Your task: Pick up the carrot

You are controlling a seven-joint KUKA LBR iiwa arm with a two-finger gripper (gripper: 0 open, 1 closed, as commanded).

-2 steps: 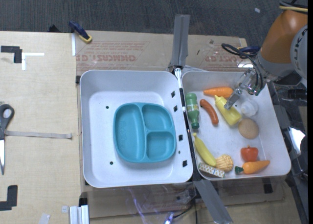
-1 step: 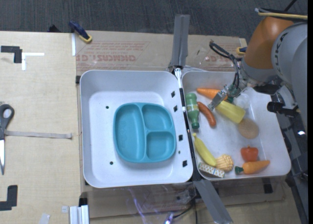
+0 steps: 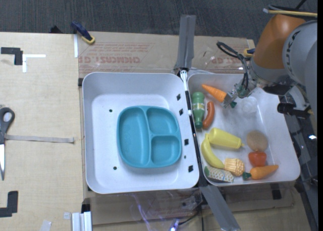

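Note:
An orange carrot (image 3: 214, 93) lies at a slant in the far left part of the right bin (image 3: 282, 139). Its thin end points right, toward my gripper (image 3: 234, 97). The gripper hangs low at that tip, touching it or just short of it; I cannot tell which. A second orange carrot (image 3: 264, 172) with a green stub lies along the near right wall of the same bin, well away from the gripper.
The right bin also holds a green bottle (image 3: 198, 108), a red sausage (image 3: 209, 115), a banana (image 3: 211, 155), a yellow squash (image 3: 225, 138), corn (image 3: 233, 165), a tomato (image 3: 257, 158) and a tan disc (image 3: 257, 139). A blue divided plate (image 3: 150, 136) sits in the left bin (image 3: 96, 124).

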